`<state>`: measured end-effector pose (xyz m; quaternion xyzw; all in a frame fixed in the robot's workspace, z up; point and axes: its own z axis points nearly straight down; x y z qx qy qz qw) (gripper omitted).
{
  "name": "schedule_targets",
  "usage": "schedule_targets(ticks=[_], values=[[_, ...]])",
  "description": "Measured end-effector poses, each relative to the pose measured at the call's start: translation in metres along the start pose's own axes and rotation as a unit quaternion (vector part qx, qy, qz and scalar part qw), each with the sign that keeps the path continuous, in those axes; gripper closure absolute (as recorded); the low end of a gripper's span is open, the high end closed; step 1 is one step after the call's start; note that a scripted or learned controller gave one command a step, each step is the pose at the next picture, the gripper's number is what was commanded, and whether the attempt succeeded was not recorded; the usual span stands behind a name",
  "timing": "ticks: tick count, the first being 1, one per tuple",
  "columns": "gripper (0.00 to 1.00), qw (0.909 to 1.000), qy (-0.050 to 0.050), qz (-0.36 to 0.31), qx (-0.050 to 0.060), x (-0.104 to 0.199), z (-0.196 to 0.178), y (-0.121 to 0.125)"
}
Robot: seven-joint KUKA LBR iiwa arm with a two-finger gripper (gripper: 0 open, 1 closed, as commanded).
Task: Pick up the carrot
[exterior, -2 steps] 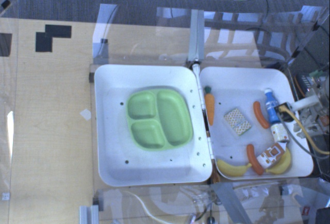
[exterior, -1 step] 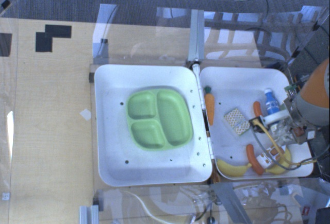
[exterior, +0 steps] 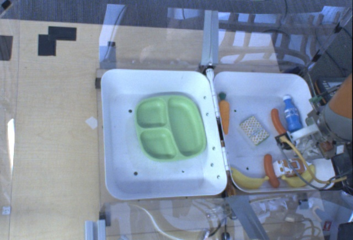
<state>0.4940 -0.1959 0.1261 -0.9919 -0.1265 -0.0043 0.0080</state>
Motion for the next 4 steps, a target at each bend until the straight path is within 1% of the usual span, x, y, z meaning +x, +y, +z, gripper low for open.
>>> schedule_targets(ticks=[1,2,3,4], values=[[1.0,0.9997,-0.004,0.023,-0.008,-0.002,-0.071,0.008],[1.0,0.9999,-0.004,0.007,-0.008,-0.001,-0.09,-0.019],[1.0,0.9937,-0.004,-0.111,-0.008,0.025,-0.129,-0.058],[1.0,0.995,-0.005,-0.1,-0.007,0.063,-0.135,-0.06]])
